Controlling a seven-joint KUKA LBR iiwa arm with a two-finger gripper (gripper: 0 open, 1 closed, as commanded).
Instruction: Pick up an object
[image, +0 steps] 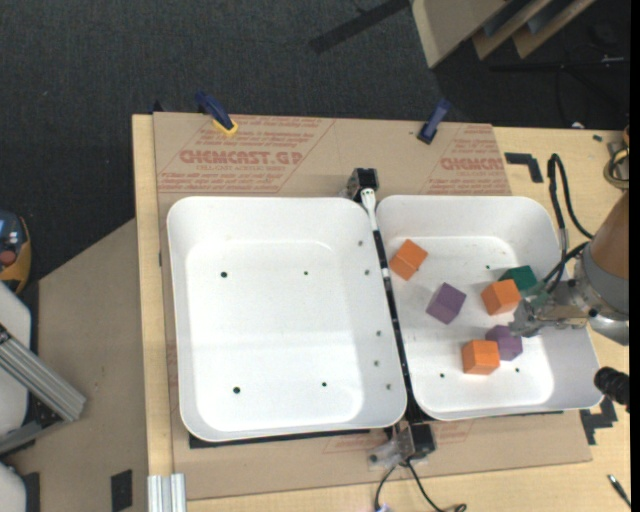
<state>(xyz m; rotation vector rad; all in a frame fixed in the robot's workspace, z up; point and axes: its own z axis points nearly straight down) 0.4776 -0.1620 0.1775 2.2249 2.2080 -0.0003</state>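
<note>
Six small matte blocks lie scattered in the right bin: three orange cubes, two purple and a green one near the bin's right wall. The grey arm reaches in from the right, its gripper low among the right-hand blocks, between the orange cube and the purple one below it; whether it is clenched or released cannot be told. The smooth, round-cornered left bin sits alongside on a printed cardboard sheet.
</note>
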